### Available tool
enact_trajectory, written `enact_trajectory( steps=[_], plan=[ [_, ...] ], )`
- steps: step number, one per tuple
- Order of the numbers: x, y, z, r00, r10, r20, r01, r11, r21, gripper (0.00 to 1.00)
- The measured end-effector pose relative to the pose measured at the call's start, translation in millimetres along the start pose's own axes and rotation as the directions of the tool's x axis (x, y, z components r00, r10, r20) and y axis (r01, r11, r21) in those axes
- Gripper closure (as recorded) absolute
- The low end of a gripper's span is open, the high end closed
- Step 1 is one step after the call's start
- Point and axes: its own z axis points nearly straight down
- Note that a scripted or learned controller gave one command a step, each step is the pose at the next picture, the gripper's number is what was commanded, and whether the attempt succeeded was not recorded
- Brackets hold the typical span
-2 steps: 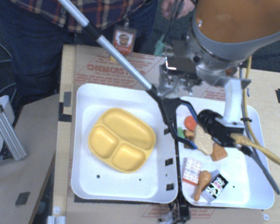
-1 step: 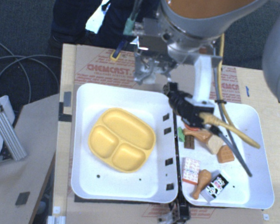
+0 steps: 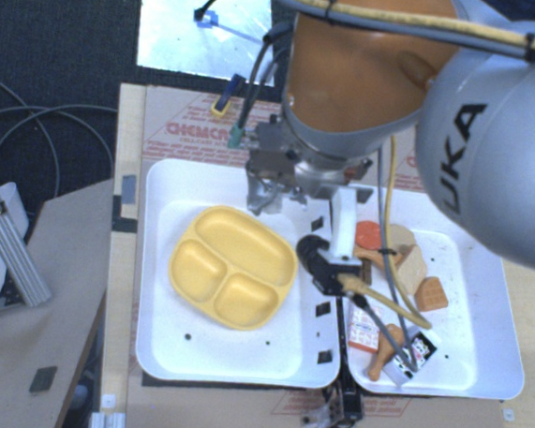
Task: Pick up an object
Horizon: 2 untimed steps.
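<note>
A: Non-task stuff? Cardboard sheet (image 3: 177,124) with red print under both bins, on the bench.
B: Grey carpet (image 3: 58,38) upper left, black cables (image 3: 12,127) looping over it. Shiny metal plate (image 3: 188,17) behind. Aluminium strut (image 3: 7,235) slanting at left edge.

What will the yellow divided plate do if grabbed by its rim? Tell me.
The yellow divided plate looks like moulded plastic, so probably stiff and light. It is wide and shallow, so a rim grasp would likely let it tilt. Its glossy surface may slip. It lies flat in the left bin, so rolling seems unlikely.
</note>
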Motion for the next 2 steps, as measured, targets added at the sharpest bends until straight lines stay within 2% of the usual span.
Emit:
enact_trajectory(
  steps=[1, 2],
  plan=[
    [-82.4, -20.3, -54.6, 1.000, 0.005, -0.006, -0.005, 1.000, -0.018, 1.00],
    [-174.1, -35.3, 20.8, 1.000, 0.005, -0.004, -0.005, 1.000, -0.007, 1.00]
  ],
)
